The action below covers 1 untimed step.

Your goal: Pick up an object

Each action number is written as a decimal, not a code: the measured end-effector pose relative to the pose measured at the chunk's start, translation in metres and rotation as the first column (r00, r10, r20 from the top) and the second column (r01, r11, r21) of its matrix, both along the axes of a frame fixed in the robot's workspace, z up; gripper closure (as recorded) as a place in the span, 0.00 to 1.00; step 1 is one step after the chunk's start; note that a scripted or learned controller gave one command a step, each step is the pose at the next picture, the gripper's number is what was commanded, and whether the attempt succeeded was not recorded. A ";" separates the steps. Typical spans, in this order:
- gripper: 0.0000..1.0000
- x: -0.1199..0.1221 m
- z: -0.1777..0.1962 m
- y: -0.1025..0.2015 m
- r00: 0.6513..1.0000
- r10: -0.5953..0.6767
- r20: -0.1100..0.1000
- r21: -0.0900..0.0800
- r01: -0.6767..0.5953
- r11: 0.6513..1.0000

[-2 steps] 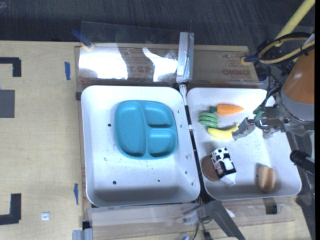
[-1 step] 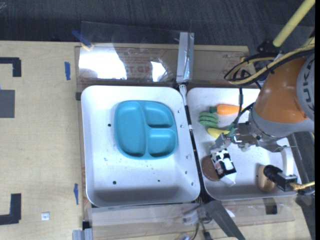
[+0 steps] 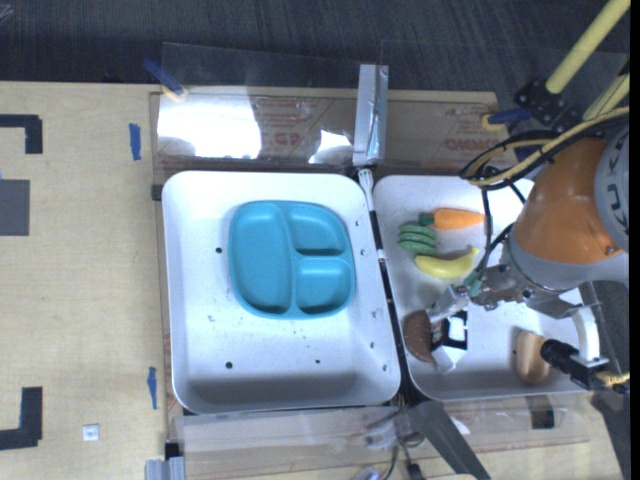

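Observation:
My gripper (image 3: 449, 326) is low over the right bin (image 3: 480, 373), near its front left part. Just to its left a brown round object (image 3: 417, 336) lies against the bin's left wall, touching or nearly touching the gripper. A yellow banana (image 3: 445, 264) lies just behind the gripper. Further back are a green leafy piece (image 3: 418, 236) and an orange carrot (image 3: 458, 220). A tan bread-like object (image 3: 530, 356) rests at the front right of the bin, partly under the arm.
The left bin (image 3: 190, 268) holds a blue divided plate (image 3: 292, 257). A metal divider (image 3: 369, 113) stands behind the wall where the two bins meet. The grey and orange arm (image 3: 570, 218) and its cables cover the right bin's right side.

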<state>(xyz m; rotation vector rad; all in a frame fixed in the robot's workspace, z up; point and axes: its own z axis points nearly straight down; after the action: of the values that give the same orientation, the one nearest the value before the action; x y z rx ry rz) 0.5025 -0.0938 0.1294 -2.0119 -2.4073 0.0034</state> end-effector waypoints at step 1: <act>0.00 0.010 -0.034 0.001 0.999 0.023 0.024 0.004 -0.023 1.000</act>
<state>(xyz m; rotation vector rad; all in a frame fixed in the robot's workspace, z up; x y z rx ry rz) 0.5130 -0.0926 0.0958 -1.9943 -2.4421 -0.0258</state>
